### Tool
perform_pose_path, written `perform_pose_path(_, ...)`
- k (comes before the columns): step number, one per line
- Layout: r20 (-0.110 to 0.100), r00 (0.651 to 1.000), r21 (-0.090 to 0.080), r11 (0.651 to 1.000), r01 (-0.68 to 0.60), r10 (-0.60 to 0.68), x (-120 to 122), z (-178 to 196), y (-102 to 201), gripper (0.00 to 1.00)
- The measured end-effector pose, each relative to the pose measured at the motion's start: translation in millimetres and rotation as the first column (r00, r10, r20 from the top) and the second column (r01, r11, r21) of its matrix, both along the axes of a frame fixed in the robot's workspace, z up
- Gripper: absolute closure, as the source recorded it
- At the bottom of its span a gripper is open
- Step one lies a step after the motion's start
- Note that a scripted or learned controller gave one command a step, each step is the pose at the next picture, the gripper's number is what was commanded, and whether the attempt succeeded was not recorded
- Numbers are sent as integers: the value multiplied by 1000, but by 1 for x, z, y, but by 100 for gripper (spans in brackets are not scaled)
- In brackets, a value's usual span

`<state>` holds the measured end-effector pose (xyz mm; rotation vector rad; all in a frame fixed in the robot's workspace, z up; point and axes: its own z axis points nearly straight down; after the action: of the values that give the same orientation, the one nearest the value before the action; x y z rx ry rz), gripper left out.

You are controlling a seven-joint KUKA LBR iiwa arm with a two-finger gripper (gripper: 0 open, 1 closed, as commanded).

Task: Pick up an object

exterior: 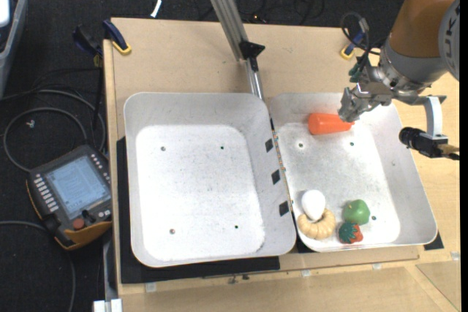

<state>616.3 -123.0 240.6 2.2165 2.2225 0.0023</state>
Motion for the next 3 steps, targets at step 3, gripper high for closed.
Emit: perform_pose_path(3, -2, 1000, 3, 1000, -6, 6, 1, 2, 158, 100)
